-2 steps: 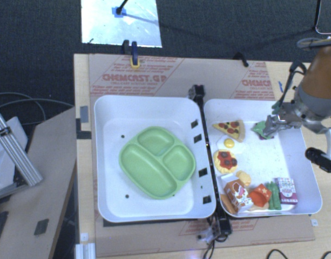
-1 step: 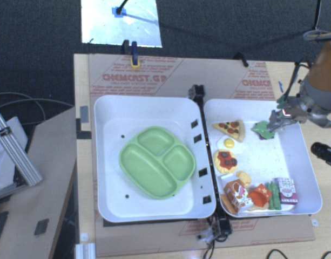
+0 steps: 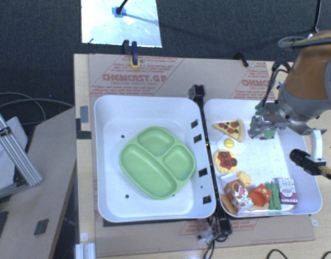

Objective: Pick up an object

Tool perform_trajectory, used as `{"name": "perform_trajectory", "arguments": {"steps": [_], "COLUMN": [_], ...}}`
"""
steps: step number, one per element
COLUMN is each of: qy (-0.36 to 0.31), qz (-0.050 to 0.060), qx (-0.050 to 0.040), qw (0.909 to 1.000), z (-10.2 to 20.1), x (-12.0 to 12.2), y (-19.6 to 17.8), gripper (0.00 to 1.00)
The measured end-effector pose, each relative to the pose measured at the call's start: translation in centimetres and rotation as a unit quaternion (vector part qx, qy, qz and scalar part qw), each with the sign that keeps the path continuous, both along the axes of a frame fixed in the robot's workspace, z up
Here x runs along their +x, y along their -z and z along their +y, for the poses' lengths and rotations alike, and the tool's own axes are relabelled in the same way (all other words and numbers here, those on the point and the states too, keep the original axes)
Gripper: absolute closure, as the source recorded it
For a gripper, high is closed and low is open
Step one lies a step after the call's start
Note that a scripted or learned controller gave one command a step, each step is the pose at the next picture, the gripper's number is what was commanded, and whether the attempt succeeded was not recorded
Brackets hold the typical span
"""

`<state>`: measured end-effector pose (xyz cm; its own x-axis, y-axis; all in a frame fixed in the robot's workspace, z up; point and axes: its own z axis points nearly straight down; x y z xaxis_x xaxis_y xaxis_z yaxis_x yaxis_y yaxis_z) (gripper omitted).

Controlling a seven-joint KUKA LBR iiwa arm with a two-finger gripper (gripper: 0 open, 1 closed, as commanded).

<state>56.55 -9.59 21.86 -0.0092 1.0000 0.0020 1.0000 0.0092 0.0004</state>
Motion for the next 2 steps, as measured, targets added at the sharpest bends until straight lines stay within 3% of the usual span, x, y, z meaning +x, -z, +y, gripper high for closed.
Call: {"name": "perform_trajectory", "arguments": {"steps": [1,2], "qy": [0.0,0.004], "qz": [0.001,-0.001], "qx": [0.0001,-0.0011], "qw": [1.0,1.0], "z": [4.5,3.6], "x": [-2.1,-2.6], "y": [0.3,-1.1], "gripper": [1.0,1.0]}}
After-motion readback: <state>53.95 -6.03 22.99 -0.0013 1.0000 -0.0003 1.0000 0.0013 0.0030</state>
